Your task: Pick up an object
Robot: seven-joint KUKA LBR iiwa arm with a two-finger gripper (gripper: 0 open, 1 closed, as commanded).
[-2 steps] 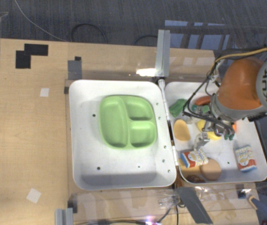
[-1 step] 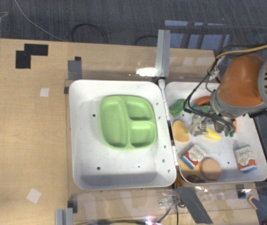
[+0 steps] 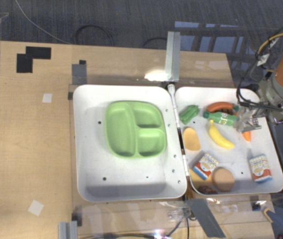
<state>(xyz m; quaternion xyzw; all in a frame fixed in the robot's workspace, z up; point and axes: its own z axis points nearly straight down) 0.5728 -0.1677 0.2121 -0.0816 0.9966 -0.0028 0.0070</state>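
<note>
The right bin (image 3: 275, 148) holds several toy foods: a yellow banana (image 3: 220, 136), a green bottle (image 3: 221, 117), a red-orange sausage (image 3: 221, 106), a green pickle-like piece (image 3: 188, 113), a flat orange-yellow piece (image 3: 192, 139), a colourful small box (image 3: 205, 166), a brown round item (image 3: 223, 179) and a red-and-white carton (image 3: 259, 168). My gripper (image 3: 248, 125) is low over the bin's upper right part, just right of the bottle and banana. A small orange piece (image 3: 246, 136) shows right beneath it.
A green divided plate (image 3: 135, 128) lies in the left bin (image 3: 89, 148). A metal post (image 3: 173, 59) stands behind the divider between the bins. Black cables loop around the arm at the right.
</note>
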